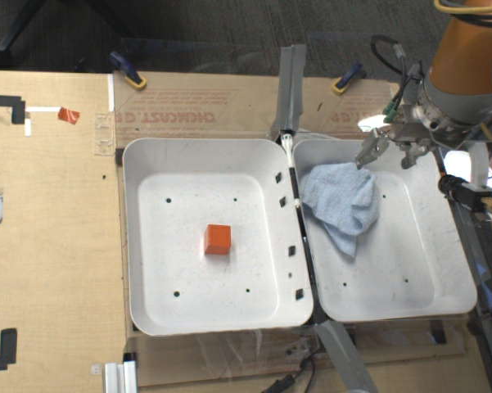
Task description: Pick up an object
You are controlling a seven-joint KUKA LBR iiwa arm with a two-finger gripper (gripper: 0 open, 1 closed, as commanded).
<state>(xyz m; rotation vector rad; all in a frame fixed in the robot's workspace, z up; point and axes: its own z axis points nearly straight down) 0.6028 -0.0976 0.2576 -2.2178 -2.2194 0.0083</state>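
My gripper (389, 147) hangs over the back edge of the right bin (442, 301), fingers apart w/ nothing between them, one tip just beside the top corner of the light-blue cloth (341, 201). That cloth lies crumpled in the right bin's left half, close to the divider. The other candidate, an orange-red block (218, 240), sits flat near the middle of the left bin (147, 219), well apart from me. Risks as I judge them: if I come straight down from here I'm at the cloth's edge, not its bulk, so I could pinch only a thin fold that slips out on the lift, or close on air & scrape the bin floor. Cloth is limp, so it may drag or snag on the bin wall. Going for the block means crossing the divider; low travel could clip the rims. Writing: the brown cardboard (188, 105) behind the bins has red print, upside down to this view, reads approx. "CHEMCRAFT" or sim. — can't be sure, smaller text too small to read.
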